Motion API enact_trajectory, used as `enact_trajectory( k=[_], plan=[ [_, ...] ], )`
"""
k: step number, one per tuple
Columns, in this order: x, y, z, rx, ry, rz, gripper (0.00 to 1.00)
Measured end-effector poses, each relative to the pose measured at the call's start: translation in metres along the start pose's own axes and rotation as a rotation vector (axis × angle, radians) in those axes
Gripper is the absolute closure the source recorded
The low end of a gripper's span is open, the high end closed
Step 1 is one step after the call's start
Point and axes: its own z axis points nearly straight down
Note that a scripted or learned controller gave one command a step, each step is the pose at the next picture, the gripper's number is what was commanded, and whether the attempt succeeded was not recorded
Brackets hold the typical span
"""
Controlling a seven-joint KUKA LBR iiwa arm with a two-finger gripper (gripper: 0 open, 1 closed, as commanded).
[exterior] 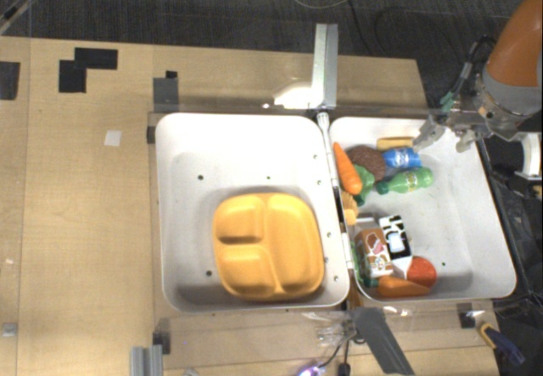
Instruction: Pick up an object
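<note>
My gripper (pixel 446 134) hangs over the far right part of the right bin (pixel 475 221), its two fingers (pixel 428 133) spread apart and open, with nothing between them. Just left of and below it lie a blue bottle (pixel 401 159), a green bottle (pixel 405 182) and a tan stick (pixel 394 143). An orange carrot (pixel 346 169) and a brown lump (pixel 366 157) rest by the bin's left wall. At the near left corner sit a black-and-white carton (pixel 394 236), a brown packet (pixel 373 252), a red ball-like fruit (pixel 422 270) and an orange piece (pixel 400 287).
The left bin (pixel 195 188) holds a yellow divided plate (pixel 267 243) toward its near right. A metal post (pixel 326 69) stands behind the wall between the bins. The right bin's right half is bare white floor.
</note>
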Motion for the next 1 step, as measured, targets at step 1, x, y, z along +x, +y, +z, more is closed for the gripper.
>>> enact_trajectory(
  k=[1],
  plan=[
    [-0.0259, 0.0147, 0.0793, -0.03, -0.011, 0.029, 0.0]
  ],
)
